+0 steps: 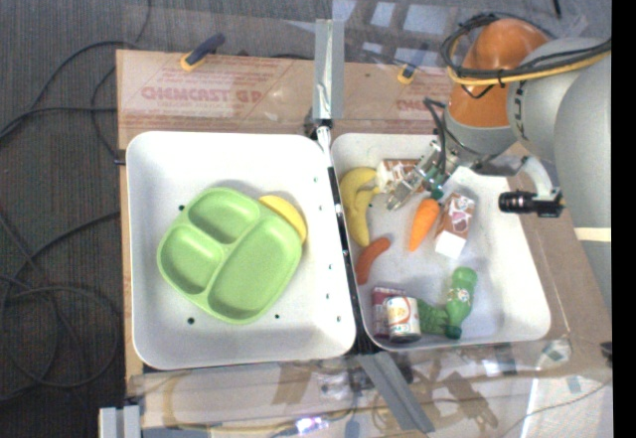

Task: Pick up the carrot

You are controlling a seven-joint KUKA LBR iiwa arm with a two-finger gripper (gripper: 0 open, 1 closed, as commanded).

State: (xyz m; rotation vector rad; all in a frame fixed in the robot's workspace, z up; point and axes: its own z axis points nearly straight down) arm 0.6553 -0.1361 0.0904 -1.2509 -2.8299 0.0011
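Carrot point(424, 223) in right bin point(527, 297) — banana point(356, 200) left of it.

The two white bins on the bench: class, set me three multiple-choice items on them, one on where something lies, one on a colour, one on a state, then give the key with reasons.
1. Where does the carrot lie?
A. In the right bin
B. On the green tray
C. On the floor

2. What colour is the divided tray in the left bin?
A. Red
B. Blue
C. Green

3. How does the bottle rest?
A. Standing upright
B. Lying on its side
C. Hanging from the gripper

Key:
1 A: the carrot lies on the floor of the right bin, between the banana and a small packet, just below the gripper.
2 C: the tray with three compartments is light green.
3 B: the green bottle lies flat on the bin floor beside the can.
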